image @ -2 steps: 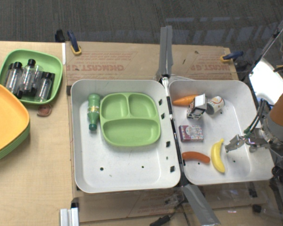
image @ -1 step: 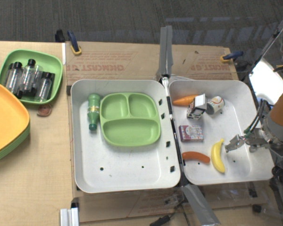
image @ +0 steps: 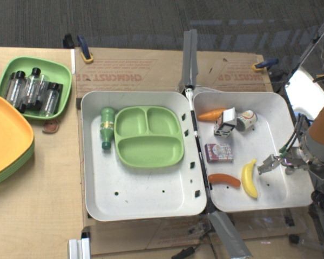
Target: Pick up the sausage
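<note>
Sausage (image: 224, 180) beside banana (image: 250, 179) — hand (image: 270, 164) near, its state unclear

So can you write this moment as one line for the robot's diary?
task: pick up sausage | gripper: open, right of banana, holding nothing | sausage: right bin, front left, untouched

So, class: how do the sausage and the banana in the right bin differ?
The sausage is reddish-orange; the banana is yellow. The sausage lies across the bin, the banana runs roughly up and down in view. The banana looks longer and more curved. The banana lies nearer the gripper. Both lie in the right bin.
</note>
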Robot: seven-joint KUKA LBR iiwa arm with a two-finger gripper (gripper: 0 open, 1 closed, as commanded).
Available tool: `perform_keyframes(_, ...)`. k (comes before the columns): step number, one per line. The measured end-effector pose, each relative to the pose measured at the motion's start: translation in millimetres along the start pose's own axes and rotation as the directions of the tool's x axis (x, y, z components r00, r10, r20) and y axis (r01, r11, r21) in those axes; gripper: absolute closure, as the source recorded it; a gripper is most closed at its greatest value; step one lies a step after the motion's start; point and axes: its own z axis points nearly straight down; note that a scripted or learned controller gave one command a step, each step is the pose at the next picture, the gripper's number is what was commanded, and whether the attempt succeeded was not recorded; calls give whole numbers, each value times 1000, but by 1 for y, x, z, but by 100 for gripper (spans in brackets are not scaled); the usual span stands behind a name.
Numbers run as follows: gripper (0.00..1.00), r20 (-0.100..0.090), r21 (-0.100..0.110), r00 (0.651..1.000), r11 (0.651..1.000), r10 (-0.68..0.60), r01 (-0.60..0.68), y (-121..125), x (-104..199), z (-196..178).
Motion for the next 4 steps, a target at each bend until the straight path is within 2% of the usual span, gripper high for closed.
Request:
perform_keyframes(3, 0, 0, 0, 1000, 1000, 0, 0, 0, 0, 0)
perform_keyframes(4, 0, 8, -3, 972, 972, 236, -236, -7, 95, -32)
